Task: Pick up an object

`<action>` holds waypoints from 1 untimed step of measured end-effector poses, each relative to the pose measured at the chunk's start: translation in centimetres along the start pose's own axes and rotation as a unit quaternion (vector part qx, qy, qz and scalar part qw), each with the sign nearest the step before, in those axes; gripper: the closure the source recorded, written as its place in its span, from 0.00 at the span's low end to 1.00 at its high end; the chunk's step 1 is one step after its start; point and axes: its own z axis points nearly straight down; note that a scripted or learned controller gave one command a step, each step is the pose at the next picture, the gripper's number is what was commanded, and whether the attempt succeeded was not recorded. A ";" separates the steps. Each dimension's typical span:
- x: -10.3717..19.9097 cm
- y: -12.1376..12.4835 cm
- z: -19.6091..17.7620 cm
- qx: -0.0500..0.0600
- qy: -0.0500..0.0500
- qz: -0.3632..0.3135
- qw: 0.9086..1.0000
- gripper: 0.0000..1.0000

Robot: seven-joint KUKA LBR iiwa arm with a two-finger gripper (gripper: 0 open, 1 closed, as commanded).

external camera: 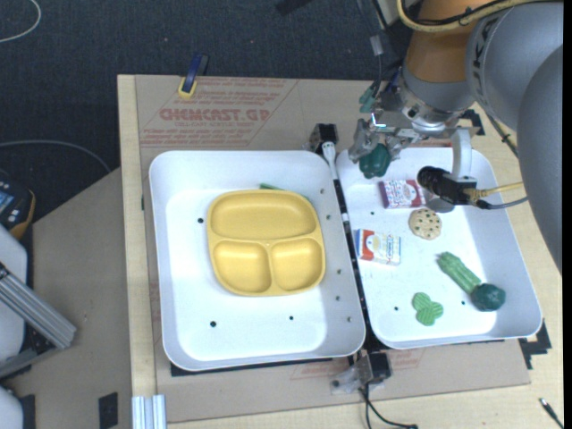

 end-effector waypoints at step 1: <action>2.2 0.8 0.5 0.000 -0.001 0.001 1.000 1.00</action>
